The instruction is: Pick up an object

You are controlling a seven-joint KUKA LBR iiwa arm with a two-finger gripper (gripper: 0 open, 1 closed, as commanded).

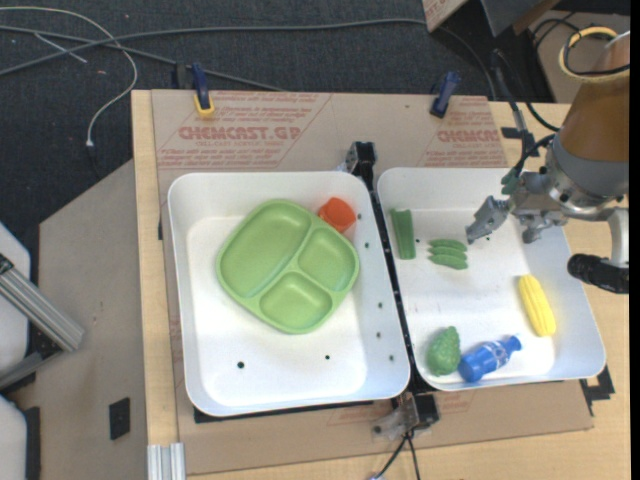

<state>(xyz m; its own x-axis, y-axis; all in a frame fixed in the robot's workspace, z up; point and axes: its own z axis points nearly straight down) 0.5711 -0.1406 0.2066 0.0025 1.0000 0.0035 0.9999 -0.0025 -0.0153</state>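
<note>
In the right bin (pixel 590 353) lie a green bar (pixel 403 233), a green pea pod (pixel 448 254), a yellow corn cob (pixel 538 305), a green broccoli piece (pixel 445 349) and a blue bottle (pixel 490 358). The left bin (pixel 190 288) holds a green divided plate (pixel 288 265), with an orange piece (pixel 338 212) at its far right edge. My gripper (pixel 507 226) hangs over the upper right part of the right bin, just right of the pea pod and above the corn. Its fingers are spread, with nothing between them.
Both bins rest on a cardboard sheet (pixel 250 128) held by blue clamps (pixel 203 96) at the back. A black divider (pixel 385 268) runs between the bins. Cables lie on the dark floor behind.
</note>
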